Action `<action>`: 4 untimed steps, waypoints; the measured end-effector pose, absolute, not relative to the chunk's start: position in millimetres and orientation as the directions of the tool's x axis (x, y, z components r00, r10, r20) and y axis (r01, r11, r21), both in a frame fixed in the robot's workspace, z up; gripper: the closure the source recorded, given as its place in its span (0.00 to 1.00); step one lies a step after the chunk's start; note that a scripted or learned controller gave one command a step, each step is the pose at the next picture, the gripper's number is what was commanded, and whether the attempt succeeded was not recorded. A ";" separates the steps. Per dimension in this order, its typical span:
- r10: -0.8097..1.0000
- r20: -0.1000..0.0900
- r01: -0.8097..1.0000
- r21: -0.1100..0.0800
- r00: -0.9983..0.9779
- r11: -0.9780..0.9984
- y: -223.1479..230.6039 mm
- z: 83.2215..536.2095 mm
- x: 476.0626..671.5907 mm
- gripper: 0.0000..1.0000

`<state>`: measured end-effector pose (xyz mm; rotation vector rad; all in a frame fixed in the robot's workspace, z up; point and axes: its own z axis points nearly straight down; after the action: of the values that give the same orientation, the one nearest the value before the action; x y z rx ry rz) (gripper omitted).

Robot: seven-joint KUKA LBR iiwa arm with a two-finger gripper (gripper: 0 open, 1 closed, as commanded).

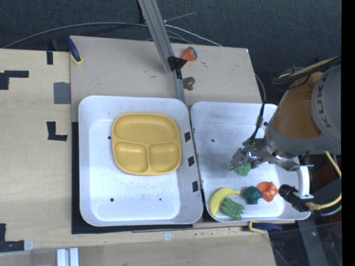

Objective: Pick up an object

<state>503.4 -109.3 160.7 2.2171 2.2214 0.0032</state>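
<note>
Camera view, left to right: yellow tray (147, 143) sits idle in the left bin (89, 165); in the right bin (222, 121), the gripper (242, 160) presses over a small green toy (242, 170), whether gripping it I cannot tell. More toys wait just below.

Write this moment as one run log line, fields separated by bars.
arm: over right white bin | hand: low, at small green object | grasp: not confirmed | left white bin: yellow divided plastic plate
</note>
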 end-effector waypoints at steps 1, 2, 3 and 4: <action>1.000 -0.001 1.000 0.004 -0.001 0.001 -115.7 221.5 504.7 1.00; 1.000 -0.001 1.000 0.005 -0.002 0.002 -115.6 273.0 505.8 1.00; 1.000 0.001 1.000 -0.002 -0.007 0.007 -62.4 260.8 533.4 1.00; 1.000 0.001 1.000 -0.002 -0.006 0.006 -13.9 258.8 542.6 1.00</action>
<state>542.6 -13.9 258.8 2.2156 2.2298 -0.0013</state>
